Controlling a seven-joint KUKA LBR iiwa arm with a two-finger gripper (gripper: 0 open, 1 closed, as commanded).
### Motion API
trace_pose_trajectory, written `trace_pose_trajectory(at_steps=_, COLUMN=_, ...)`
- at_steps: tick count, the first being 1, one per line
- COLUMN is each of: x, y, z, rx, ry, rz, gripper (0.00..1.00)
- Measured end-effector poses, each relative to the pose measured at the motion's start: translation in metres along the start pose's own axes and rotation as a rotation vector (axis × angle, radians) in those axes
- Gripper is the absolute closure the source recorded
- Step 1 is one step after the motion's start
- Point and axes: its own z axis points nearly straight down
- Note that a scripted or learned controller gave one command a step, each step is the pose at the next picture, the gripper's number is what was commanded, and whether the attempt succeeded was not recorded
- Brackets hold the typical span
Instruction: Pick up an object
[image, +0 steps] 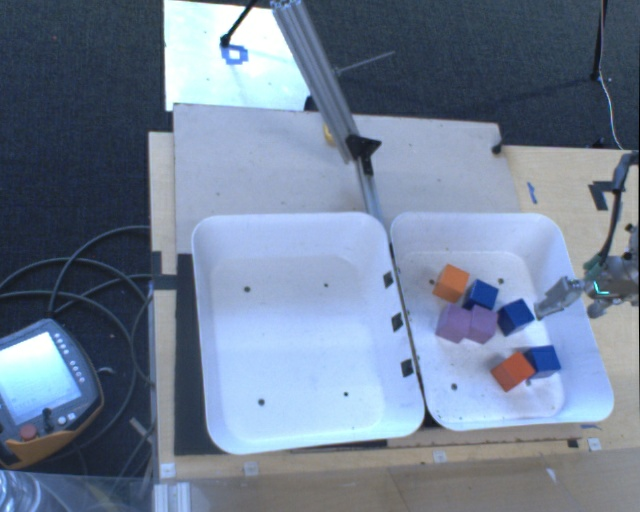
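The right bin (560, 240) holds several small blocks. An orange block (451, 283) and a blue block (481, 294) lie toward its back. Two purple blocks (466, 324) sit together in the middle, and a blue block (515, 316) is just to their right. Near the front, an orange block (513, 371) touches another blue block (543, 360). My gripper (556, 298) reaches in over the bin's right rim, just right of the middle blue block and apart from it. Nothing is visibly held in it.
The left bin (210, 300) stands beside the right one, with a dark divider strip between them. A slanted metal pole (320, 75) crosses the back board. A teach pendant (40, 385) and cables lie on the floor at left.
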Motion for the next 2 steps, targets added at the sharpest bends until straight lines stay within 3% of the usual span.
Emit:
trace_pose_trajectory(at_steps=1, x=0.000, y=0.001, z=-0.002, rx=-0.004, ry=-0.001, rz=0.000, gripper=0.00)
trace_pose_trajectory(at_steps=2, x=0.002, y=0.002, z=0.060, rx=0.002, ry=0.001, rz=0.001, gripper=0.00)
